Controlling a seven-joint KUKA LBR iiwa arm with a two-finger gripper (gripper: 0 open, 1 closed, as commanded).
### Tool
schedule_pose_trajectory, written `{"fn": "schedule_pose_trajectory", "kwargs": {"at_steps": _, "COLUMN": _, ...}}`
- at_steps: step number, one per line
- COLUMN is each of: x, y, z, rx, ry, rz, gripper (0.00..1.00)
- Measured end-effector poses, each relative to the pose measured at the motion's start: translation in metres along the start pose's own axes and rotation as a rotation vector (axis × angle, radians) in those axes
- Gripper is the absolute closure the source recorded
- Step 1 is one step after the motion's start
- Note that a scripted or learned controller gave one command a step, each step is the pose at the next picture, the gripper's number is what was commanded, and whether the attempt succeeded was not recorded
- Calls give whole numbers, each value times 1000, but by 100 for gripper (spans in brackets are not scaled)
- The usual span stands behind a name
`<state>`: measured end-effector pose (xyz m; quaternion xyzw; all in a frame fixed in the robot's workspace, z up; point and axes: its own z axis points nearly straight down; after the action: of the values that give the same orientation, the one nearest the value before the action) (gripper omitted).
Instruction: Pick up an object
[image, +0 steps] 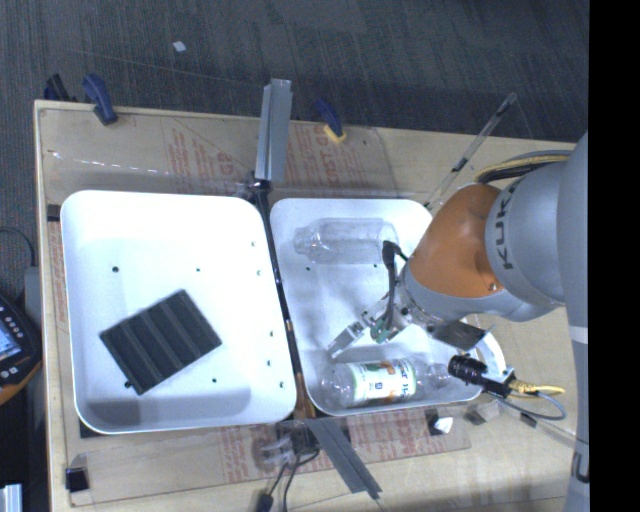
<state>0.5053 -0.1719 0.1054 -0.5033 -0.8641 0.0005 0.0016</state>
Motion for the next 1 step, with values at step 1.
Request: {"fn": "schedule_pose_trajectory", "kwargs": {"at_steps": 1, "x": -36, "y": 4, "z": -65, "rx": -2, "ry": -1, "rz": 469, "gripper": 0}}
